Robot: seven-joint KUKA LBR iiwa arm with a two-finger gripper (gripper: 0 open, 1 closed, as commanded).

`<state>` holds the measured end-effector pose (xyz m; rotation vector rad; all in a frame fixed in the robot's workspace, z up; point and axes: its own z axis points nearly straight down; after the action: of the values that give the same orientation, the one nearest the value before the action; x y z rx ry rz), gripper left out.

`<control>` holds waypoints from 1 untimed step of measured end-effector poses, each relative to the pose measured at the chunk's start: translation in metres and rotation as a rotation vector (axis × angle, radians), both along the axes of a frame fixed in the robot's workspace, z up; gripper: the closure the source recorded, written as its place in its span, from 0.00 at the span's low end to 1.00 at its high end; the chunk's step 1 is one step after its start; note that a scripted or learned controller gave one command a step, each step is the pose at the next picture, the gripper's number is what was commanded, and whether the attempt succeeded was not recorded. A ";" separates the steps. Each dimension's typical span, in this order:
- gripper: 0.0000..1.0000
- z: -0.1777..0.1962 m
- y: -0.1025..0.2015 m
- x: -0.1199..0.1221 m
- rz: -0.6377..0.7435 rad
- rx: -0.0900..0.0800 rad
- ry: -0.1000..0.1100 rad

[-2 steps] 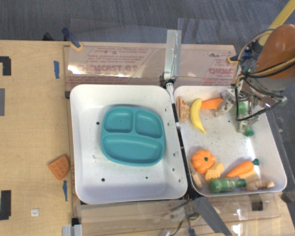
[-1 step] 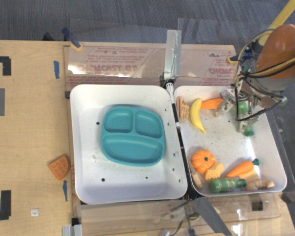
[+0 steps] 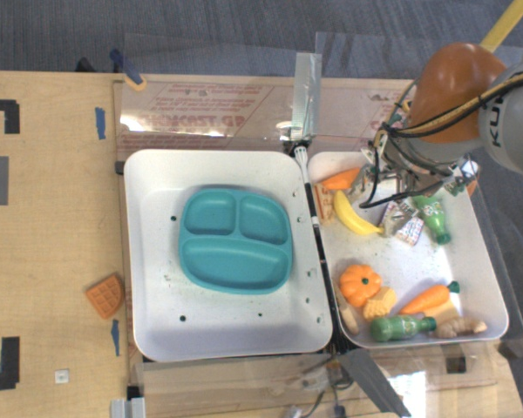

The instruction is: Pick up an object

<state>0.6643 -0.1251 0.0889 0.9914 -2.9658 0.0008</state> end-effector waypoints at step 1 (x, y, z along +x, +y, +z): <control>0.00 0.001 -0.019 -0.101 -0.145 0.003 -0.025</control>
<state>0.5634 -0.1441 0.0898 0.7794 -3.0535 0.0061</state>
